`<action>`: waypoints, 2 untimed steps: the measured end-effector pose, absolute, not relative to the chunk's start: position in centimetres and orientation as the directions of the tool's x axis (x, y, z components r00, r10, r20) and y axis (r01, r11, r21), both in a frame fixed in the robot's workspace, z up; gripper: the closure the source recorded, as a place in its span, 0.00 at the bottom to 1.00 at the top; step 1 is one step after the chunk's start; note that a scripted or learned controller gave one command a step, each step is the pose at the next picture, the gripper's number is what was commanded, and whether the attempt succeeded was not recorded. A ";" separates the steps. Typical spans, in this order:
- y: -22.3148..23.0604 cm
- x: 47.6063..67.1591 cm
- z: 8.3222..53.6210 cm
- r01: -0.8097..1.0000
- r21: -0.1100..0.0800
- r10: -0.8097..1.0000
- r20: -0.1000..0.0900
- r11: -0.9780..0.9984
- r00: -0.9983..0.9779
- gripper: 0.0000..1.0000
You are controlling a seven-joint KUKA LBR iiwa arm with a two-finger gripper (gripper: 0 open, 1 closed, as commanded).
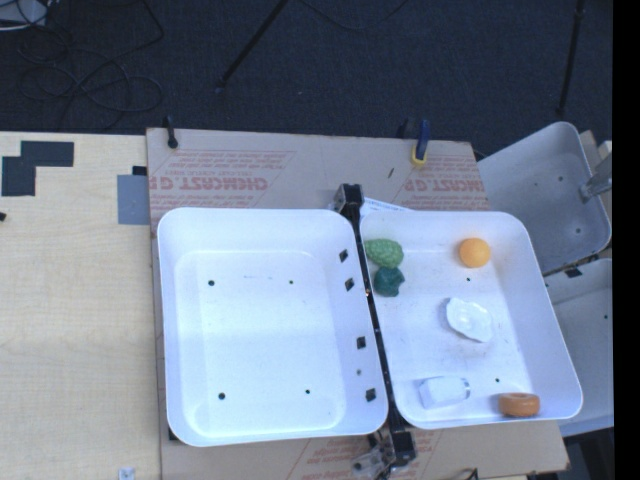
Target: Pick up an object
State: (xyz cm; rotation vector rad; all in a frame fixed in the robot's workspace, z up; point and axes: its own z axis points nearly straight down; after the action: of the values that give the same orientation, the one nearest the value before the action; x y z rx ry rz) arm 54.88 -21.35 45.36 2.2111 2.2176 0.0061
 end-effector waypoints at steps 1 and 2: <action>-21.3 54.8 45.8 1.000 -0.002 1.000 -0.001 0.005 -0.005 1.00; -21.3 47.1 31.3 1.000 -0.020 1.000 0.007 -0.004 0.004 1.00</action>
State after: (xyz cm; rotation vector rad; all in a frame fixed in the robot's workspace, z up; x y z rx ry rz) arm 47.12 -21.30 31.26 2.2392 2.2308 -0.0135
